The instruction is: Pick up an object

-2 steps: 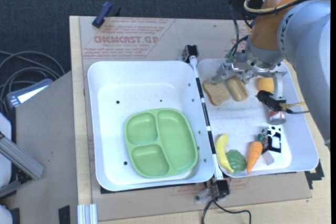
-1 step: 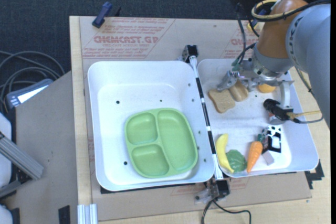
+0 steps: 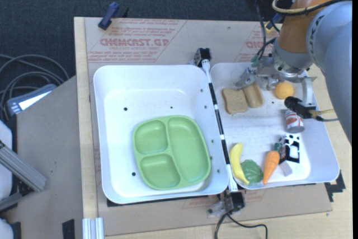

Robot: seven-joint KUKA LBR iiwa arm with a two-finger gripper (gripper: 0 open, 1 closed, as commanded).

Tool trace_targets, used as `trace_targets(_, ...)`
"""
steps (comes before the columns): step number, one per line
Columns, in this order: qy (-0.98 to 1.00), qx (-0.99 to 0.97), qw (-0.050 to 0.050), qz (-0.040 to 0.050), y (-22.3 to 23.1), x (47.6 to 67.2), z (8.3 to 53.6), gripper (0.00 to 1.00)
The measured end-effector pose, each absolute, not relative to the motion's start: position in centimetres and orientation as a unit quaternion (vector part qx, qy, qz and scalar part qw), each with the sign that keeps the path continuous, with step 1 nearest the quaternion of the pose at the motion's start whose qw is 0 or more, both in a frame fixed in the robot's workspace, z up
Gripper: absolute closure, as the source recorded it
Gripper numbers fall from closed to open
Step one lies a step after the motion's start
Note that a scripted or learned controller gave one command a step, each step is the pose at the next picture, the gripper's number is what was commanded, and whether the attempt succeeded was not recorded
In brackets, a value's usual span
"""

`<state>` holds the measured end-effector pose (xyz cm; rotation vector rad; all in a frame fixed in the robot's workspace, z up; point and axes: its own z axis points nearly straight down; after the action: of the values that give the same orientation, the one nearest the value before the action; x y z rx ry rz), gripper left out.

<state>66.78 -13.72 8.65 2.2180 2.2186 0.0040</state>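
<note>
Partly hidden gripper (image 3: 253,76) over bread (image 3: 235,100); fingers unclear

text: "CHEMCAST G.P" — red print | on: brown board (image 3: 140,42) — under bins

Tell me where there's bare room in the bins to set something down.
Left bin: free along the back, behind the green tray. Right bin: a bare middle patch between bread and banana. Its back, near the gripper, is crowded.

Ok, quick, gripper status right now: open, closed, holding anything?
Gripper: cannot be told; it sits low over the bread slices at the far end of the right bin, with nothing visibly held.
</note>
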Motion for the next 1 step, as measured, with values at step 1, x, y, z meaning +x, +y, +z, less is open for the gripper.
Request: trace_targets(1, 0.707, 0.707, 0.001, 0.0010, -11.85, 65.46, 8.68, 0.00)
